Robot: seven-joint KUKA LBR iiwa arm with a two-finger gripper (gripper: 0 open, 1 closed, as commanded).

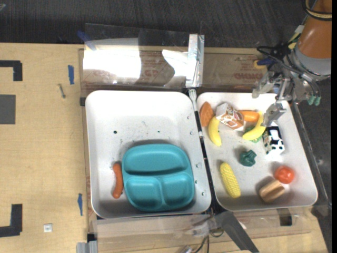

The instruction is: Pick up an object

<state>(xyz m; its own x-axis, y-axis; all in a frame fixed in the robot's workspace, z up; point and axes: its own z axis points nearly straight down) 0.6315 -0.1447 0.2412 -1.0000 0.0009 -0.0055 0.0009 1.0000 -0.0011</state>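
Now hovering over right bin [310,191], end effector [277,105] near banana [253,133]; grip state unclear, nothing lifted yet.

Robot lab, taped bench [37,141], white bins [100,109]

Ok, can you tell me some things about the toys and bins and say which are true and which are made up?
1. The teal tray lies in the left bin. True.
2. The corn is in the left bin. False: it is in the right bin.
3. A sausage lies beside the tray. True.
4. The tomato sits on the tray. False: it is in the right bin, near the bread roll.
5. The hand hangs over the right bin. True.
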